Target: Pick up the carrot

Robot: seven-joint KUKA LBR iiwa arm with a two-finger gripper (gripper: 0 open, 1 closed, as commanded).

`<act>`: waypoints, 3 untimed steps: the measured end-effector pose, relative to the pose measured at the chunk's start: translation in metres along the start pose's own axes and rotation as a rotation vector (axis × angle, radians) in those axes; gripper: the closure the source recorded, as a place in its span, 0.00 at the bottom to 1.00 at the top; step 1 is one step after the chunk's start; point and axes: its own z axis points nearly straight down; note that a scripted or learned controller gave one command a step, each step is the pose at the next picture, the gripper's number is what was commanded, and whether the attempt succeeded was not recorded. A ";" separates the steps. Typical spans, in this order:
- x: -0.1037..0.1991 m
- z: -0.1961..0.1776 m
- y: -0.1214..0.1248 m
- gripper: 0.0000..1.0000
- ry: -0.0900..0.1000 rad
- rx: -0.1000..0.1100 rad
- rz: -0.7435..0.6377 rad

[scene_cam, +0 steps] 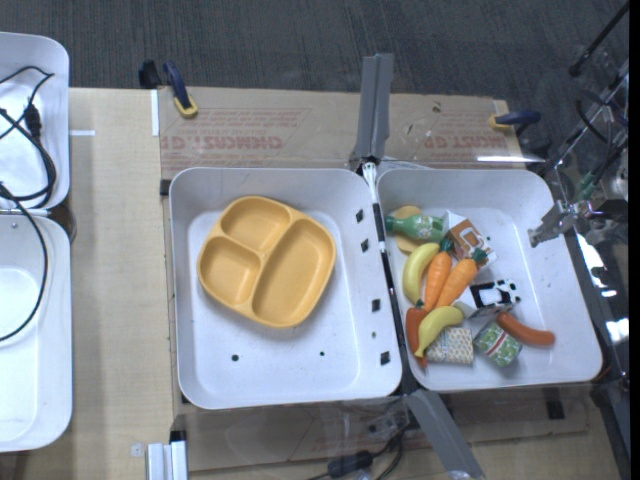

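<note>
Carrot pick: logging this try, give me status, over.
Gripper over the right bin's far right edge, apart from the pile. Carrot lies untouched among the toy food, a banana tight against it.

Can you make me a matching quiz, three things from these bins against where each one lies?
Things:
1. plate
2. carrot
3. sausage

Places:
A. right bin, near its front right corner
B. left bin, by itself
C. right bin, in the pile beside the bananas

Pairs: 1-B, 2-C, 3-A
</note>
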 end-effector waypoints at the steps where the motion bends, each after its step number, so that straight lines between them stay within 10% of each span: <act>1: 0.011 0.040 -0.015 0.00 0.000 0.000 -0.001; 2: 0.059 0.120 0.070 0.00 0.000 -0.009 0.201; 3: 0.098 0.150 0.028 0.00 0.000 -0.002 0.209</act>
